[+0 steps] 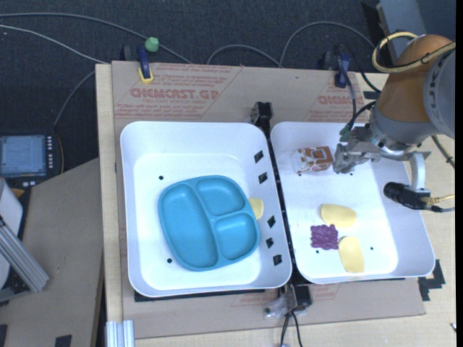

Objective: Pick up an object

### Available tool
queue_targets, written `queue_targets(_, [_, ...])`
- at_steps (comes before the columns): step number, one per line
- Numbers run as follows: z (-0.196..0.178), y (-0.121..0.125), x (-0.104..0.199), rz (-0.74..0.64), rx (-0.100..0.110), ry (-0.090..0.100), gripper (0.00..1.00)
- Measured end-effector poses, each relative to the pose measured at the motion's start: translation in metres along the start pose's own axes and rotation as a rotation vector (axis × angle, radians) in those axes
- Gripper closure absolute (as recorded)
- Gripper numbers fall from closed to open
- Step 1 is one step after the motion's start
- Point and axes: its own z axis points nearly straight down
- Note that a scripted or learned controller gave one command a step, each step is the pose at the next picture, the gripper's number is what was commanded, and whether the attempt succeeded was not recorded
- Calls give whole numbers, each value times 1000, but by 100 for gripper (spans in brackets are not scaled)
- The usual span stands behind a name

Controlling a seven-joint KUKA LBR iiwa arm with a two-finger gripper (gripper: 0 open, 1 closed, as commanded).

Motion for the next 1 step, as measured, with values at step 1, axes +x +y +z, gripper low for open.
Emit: queue_targets(1, [-53, -1, -10, 1, -2, -1, 100])
